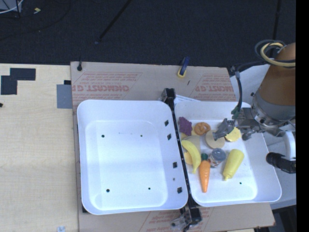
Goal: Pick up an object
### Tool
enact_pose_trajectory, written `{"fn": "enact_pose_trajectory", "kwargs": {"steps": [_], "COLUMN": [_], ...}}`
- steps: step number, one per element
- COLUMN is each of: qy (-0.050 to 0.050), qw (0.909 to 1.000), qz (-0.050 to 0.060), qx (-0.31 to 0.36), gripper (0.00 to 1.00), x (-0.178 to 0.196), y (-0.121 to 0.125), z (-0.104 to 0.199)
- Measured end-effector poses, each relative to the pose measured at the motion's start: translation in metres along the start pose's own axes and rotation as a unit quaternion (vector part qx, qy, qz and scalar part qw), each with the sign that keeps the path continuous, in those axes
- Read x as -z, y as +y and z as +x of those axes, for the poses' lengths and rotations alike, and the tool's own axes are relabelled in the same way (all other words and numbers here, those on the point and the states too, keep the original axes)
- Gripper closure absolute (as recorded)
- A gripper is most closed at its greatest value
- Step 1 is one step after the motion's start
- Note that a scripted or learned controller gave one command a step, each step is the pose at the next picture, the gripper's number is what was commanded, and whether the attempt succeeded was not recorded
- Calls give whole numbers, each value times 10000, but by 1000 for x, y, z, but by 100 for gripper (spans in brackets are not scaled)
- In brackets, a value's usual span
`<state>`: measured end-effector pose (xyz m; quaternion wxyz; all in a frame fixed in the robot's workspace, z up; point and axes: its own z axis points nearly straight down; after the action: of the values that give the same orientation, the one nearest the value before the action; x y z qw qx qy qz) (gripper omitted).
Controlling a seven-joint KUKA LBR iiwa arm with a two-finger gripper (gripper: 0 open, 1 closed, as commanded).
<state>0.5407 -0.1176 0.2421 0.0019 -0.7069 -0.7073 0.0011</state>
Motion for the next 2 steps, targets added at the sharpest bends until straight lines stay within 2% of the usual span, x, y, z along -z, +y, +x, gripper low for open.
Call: {"fn": "enact_pose_trajectory", "kwargs": {"steps": [1, 2], "qy": [-28, -40], "qw": [9999, 9999], "qz": [-116, -144], "qx": [2, -1], "gripper": [0, 0], "x": [-111, -115], "y": [-3, 0], "z": [21, 22]}}
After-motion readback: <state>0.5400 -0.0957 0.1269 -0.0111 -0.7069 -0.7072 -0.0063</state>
